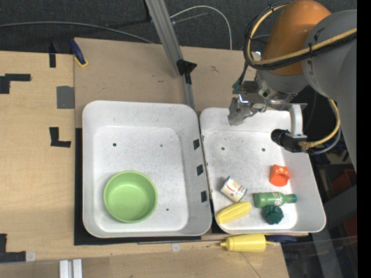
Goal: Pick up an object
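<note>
My fingers (236,117) hang over far rim of right bin (255,155), open or closed unclear, nothing held. Approach step. Objects cluster at bin's near end: orange block (279,175), green bottle (274,200), corn (233,212). Next: travel there, descend.

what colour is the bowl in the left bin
Light green; the bowl shows plainly in the camera view, in the left bin's near corner.

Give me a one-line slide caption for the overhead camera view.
Gripper hovers over right bin's far edge; toy corn, bottle clustered near; green bowl in left bin.
</note>
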Tool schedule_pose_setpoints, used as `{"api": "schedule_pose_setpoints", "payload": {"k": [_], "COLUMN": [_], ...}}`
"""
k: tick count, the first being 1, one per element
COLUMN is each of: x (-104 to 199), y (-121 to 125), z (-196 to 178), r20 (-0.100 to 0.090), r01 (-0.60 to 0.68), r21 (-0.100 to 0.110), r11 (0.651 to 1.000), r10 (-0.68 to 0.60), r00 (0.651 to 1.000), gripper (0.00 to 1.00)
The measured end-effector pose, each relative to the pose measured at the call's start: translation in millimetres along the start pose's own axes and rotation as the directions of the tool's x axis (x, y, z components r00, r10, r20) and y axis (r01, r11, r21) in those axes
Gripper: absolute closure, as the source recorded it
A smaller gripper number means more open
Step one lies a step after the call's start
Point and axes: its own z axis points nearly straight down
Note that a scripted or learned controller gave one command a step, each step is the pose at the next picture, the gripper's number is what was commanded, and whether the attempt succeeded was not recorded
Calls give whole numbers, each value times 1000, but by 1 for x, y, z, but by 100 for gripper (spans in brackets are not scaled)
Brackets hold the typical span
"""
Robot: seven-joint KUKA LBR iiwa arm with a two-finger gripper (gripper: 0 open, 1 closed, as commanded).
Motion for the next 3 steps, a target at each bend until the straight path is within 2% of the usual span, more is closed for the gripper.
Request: {"api": "schedule_pose_setpoints", "payload": {"k": [1,3], "x": [60,153], "y": [-19,-64], "z": [-4,15], "r20": [-1,0], "r01": [1,1], "r21": [-1,2], "r11": [1000,1000], "r10": [-1,-1], "r00": [1000,1000], "gripper": [100,100]}}
